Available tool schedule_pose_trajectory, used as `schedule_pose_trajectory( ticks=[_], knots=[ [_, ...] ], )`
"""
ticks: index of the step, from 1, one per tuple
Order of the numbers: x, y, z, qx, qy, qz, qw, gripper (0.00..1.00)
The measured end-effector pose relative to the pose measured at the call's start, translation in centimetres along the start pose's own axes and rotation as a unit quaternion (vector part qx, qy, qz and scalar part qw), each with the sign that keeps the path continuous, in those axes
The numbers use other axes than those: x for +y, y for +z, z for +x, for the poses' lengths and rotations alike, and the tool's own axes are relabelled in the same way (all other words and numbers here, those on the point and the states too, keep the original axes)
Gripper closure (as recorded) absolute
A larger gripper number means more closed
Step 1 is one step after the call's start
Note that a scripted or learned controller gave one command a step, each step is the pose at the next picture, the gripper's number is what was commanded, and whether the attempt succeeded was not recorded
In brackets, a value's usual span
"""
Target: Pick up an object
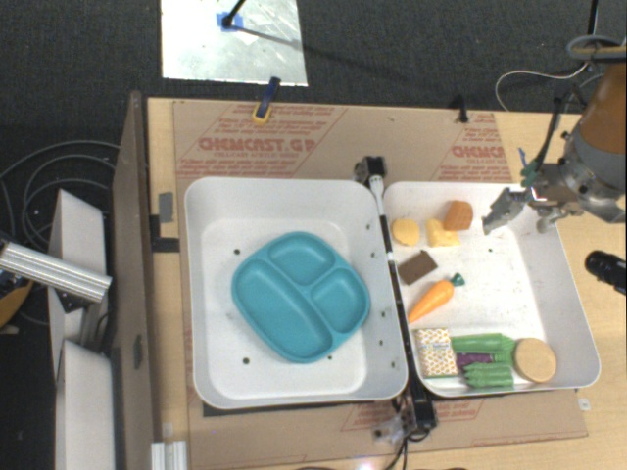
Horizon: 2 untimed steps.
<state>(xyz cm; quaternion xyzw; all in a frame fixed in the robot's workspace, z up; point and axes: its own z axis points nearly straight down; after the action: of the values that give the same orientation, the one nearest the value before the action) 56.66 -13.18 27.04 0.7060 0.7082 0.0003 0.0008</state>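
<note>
In the left half of the frame, the left-hand shallow white bin (211, 262) holds a teal plastic divided plate (299, 295), lying flat near its middle and playing no part in a pick from the other side. Right of the central divider, the right-hand shallow white bin (568, 292) carries the candidates: a round yellow piece (405, 231) near the upper left corner, a pale yellow wedge like cheese (443, 234) just beside it, and a brown rounded piece like a bread roll (458, 213) touching the wedge's upper right. Below these lie a dark brown flat square (417, 266) and an orange toy carrot (432, 300) with a green top, its long axis running from lower left to upper right. Along the bin's lower edge sit a patterned flat square cracker (436, 351), a green bundle with a purple band (482, 349) and a round tan cookie (535, 359). The two-finger gripper (524, 211) hangs at the upper right of this bin, its fingers spread apart with nothing between them. The brown roll lies nearest, just to the gripper's left at about the same height in the frame, so a short leftward shift and descent would likely reach it; the carrot sits farther, down and left.
</note>
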Motion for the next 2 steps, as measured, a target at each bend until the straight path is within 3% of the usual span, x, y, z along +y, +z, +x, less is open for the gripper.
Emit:
schedule_pose_trajectory(
  ticks=[1,2],
  knots=[
    [6.7,9.4,-0.3,0.000,-0.002,0.001,1.0000,0.00],
    [10.2,17.6,-0.4,0.000,-0.002,0.001,1.0000,0.00]
  ],
)
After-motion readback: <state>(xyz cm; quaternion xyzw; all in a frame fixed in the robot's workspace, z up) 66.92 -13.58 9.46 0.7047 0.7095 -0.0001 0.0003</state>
